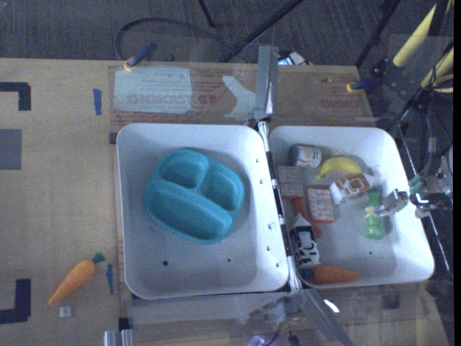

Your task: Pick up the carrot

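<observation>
Orange against the white, the carrot [333, 273] is seen lying at the near edge of the right bin [410, 254], beside a black-and-white carton [305, 246]. The gripper [394, 202] is poised above the bin's right side, next to a green bottle [372, 220], well apart from the carrot. Whether it is spread or closed cannot be told.

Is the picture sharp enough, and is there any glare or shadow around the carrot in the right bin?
Camera view: soft overall, labels unreadable; the carrot in the right bin stays distinct, without glare; pale sheen on the bin floor; the tool at its right rim looks blurred.
</observation>
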Robot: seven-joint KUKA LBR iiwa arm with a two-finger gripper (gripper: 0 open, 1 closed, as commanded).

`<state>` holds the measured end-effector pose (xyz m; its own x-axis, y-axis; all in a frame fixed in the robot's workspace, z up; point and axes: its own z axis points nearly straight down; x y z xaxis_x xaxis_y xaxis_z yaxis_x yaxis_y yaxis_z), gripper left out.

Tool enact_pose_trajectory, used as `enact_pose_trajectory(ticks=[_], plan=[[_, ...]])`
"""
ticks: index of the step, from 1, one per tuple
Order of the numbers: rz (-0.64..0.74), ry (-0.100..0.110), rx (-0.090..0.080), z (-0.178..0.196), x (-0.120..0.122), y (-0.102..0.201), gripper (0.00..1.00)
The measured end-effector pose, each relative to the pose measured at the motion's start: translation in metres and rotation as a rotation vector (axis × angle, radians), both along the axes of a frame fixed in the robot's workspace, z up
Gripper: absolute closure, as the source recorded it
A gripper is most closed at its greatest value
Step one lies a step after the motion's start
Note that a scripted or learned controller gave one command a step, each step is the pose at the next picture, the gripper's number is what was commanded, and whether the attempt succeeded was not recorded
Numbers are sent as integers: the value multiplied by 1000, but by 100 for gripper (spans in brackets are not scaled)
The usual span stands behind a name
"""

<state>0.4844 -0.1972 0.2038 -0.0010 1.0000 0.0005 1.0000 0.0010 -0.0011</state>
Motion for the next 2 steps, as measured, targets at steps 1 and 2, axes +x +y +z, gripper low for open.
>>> enact_pose_trajectory(ticks=[1, 2], plan=[[61, 1, 3, -70, 10, -19, 0], [617, -6, -3, 62, -4, 10, 0]])
